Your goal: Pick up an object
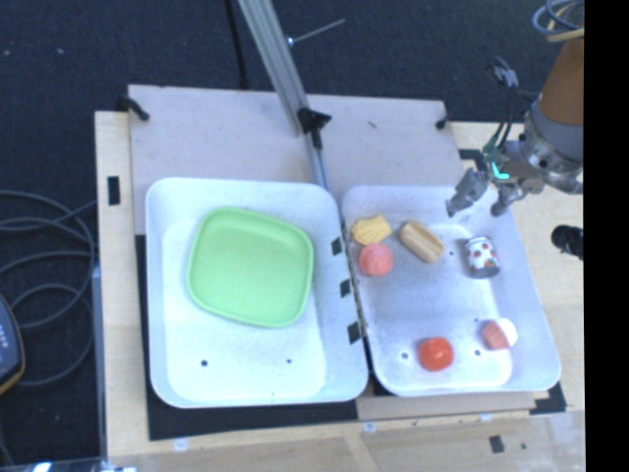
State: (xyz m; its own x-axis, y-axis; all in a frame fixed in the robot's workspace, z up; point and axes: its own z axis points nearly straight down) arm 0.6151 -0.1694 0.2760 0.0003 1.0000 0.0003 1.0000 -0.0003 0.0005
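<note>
Right bin [447,313]: yellow piece [371,230], bread roll [422,241], pink ball [375,260] clustered; pincer [484,199] spread, nothing between fingers.

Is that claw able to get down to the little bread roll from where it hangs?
Probably yes. The claw hangs open over the right bin's far edge, and the bread roll lies just beside it, uncovered, with space around it.
</note>
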